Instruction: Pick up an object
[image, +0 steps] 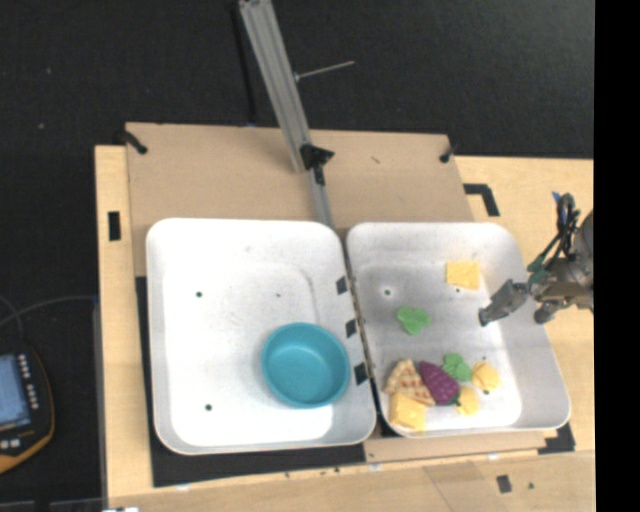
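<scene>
The right bin (430, 245) holds several small toy foods. A flat yellow square (462, 274) lies near its back right, and a green piece (412, 320) sits in the middle. At the front lie a purple piece (437, 380), a tan wedge (402, 376), a yellow block (408, 411), a second green piece (457, 364) and two small yellow pieces (486, 376). My gripper (521, 307) hangs over the bin's right edge, to the right of the yellow square. Its fingers are open with nothing between them.
A blue bowl (305, 364) sits at the front right of the left bin (200, 260). A grey metal rail (285, 90) slants down from the back to the gap between the bins. A handheld pendant (18, 405) lies at the far left.
</scene>
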